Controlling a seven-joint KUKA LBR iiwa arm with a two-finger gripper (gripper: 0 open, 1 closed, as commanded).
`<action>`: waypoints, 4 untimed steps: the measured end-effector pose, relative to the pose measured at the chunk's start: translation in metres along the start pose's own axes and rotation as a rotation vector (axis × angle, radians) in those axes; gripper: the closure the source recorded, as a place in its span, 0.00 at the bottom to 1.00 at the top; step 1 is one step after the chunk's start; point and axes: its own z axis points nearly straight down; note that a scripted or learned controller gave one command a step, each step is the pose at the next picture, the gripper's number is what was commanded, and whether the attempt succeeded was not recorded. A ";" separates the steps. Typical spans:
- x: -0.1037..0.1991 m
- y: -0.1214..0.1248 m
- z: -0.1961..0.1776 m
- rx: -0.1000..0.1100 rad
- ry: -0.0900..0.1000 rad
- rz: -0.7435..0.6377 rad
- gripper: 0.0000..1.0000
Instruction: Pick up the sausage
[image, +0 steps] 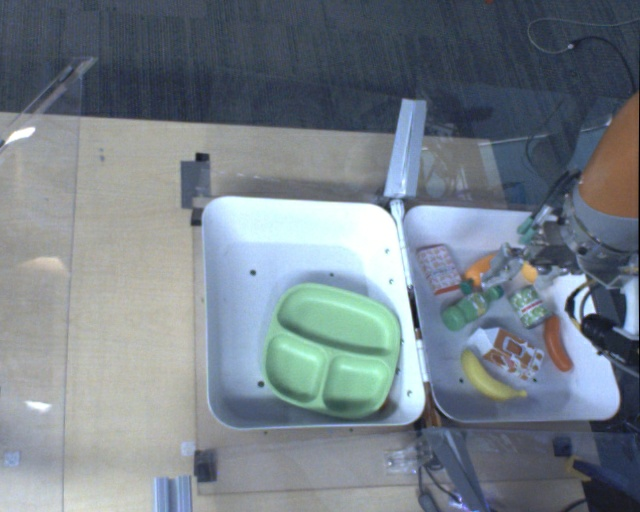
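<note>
Sausage (557, 344): reddish-orange, lying in the right bin (600, 405), close to its right wall, long axis running roughly up-down in the view with a slight slant. Untouched, flat on the bin floor.

Neighbours: small can (527, 306) just up-left of the sausage's top end, nearly touching. Red-and-white packet (514, 355) just to its left. Banana (489, 377) further left and lower. Green bottle (468, 306) and a printed card (439, 268) well over toward the divider. Something orange (482, 266) near the bottle's top, too small to name.

Left bin (235, 250): just a green divided plate (333, 349), nothing to do with this job.

Gripper (528, 252): hanging over the upper middle of the right bin, above the bottle/can cluster, up and left of the sausage. Not on target yet, by the look of it.

Jaws: honestly can't tell. Too small and tangled with cables and clutter to say how wide, or whether anything is touched. Nothing visibly sitting between them, so no claim of a hold.

Step in hand: probably still lining up over the sausage before dropping.

Doing it well: shift toward the right wall and lower edge of the view, centre on the middle of the sausage, turn the wrist so the pinch goes across the short width, not along the length. Come down straight.

Watch out: can and packet crowd the left side, wall crowds the right; a sloppy descent could clip the can or grab the packet instead. Round, smooth thing, likely to roll or squirt out if pinched off-centre.
</note>
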 end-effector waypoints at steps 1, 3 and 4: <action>0.001 0.002 -0.011 -0.006 0.000 -0.003 1.00; -0.071 0.034 0.103 0.000 0.000 0.143 1.00; -0.074 0.055 0.052 -0.003 -0.001 0.295 1.00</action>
